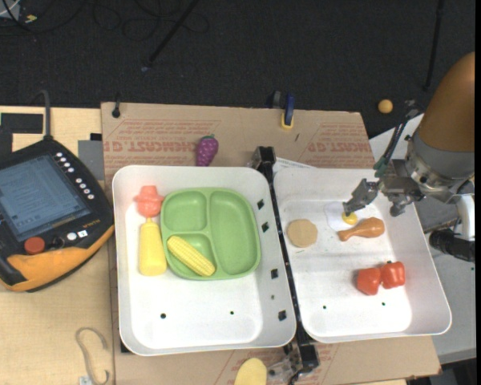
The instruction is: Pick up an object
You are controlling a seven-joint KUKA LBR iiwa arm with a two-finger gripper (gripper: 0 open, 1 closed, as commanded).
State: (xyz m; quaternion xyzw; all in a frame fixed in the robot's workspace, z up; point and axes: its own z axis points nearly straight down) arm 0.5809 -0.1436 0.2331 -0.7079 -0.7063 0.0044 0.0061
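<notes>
The right bin (417, 311) holds a tan round cookie (302, 233), a brown toy drumstick (362, 229), a red toy pepper (380, 277) and a small fried egg (345, 216). My gripper (377, 202) hangs over the bin's upper right part, just above the drumstick. Its fingers are spread, the left fingertip (357, 198) close over the egg. Nothing is between the fingers.
The left bin (136, 311) holds a green divided plate (224, 231) with a corn cob (191, 255), plus a yellow bottle (151, 248) and a pink-red toy (148, 201). A purple grape bunch (207, 149) lies behind the bins. A teach pendant (40, 207) rests at the left.
</notes>
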